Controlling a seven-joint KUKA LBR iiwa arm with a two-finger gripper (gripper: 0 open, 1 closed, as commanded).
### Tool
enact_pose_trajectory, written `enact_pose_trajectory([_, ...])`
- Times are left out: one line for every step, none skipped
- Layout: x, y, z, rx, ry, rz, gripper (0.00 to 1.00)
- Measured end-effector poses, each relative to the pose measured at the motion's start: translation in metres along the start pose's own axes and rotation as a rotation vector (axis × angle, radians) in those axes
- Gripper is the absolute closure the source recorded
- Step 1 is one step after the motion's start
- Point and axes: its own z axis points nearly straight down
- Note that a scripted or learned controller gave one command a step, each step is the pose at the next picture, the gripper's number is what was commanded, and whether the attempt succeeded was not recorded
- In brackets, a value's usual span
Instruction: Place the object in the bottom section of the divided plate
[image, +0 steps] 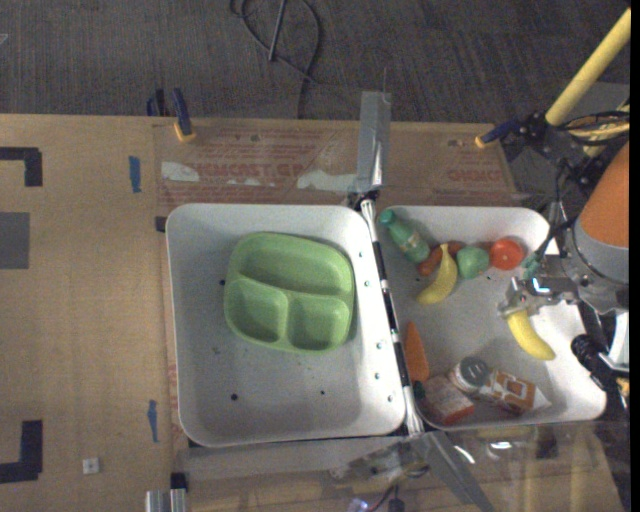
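Banana (530, 335) lay in the right bin (480, 220), close to its right wall, with the gripper (527, 297) directly over its upper end; this banana was judged to be the object chosen for transfer. Whether the jaws were wide, narrow or closed on the fruit could not be told from this overhead slant. The green divided plate (290, 290) sat in the left bin (200, 380), all three sections bare, so nothing blocked the drop. A second banana (440, 280), a tomato (507, 252), a carrot (416, 352) and a carton (510, 390) crowded the right bin, which left the banana by the wall as the freer pick.
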Motion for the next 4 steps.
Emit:
enact_pose_trajectory([0.082,0.032,-0.015,-0.003,0.0,0.039,1.0])
enact_pose_trajectory([0.058,0.027,-0.014,-0.002,-0.001,0.134,1.0])
enact_pose_trajectory([0.124,0.082,0.004,-0.004,-0.001,-0.19,1.0])
enact_pose_trajectory([0.185,0.109,-0.005,-0.004,-0.001,-0.178,1.0])
